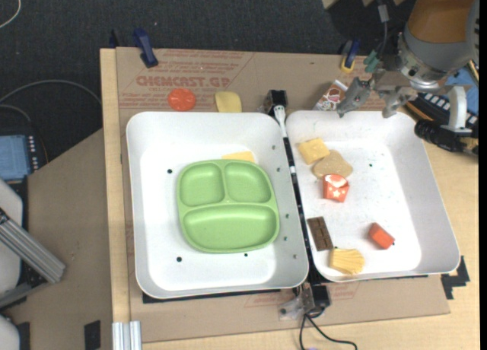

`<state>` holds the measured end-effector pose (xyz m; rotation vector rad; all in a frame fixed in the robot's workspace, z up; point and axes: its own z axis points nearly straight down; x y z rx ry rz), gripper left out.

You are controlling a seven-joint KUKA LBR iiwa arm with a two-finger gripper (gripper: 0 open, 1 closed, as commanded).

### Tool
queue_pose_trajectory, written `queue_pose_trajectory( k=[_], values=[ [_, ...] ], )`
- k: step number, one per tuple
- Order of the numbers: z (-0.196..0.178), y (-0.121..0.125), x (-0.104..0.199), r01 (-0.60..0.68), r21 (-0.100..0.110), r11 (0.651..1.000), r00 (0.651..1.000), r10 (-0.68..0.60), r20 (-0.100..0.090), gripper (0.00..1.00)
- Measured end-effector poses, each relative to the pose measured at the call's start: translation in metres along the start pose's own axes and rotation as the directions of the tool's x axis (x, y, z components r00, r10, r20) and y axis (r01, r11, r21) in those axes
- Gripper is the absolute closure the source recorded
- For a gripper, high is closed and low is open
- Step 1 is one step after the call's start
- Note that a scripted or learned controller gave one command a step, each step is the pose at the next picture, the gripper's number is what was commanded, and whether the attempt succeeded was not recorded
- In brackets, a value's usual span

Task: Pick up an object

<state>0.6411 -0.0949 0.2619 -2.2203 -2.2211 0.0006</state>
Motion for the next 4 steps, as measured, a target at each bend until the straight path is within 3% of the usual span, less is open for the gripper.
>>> queue_pose_trajectory(
  k=[1,2,3,4],
  values=[
    [0.111,-0.054,-0.032,-0.005,0.014,1.000,1.000,0.005,-0.001,0.00],
    [0.181,-0.067,0.006,0.002,0.006,1.000,1.000,-0.002,-0.002,0.00],
    [0.167,-0.065,0.003,-0.002,-0.003,1.000,1.000,0.002,0.001,1.00],
    [0.071,-0.036,0.099,0.011,-0.014,1.000,1.000,-0.011,-0.004,1.00]
  ],
)
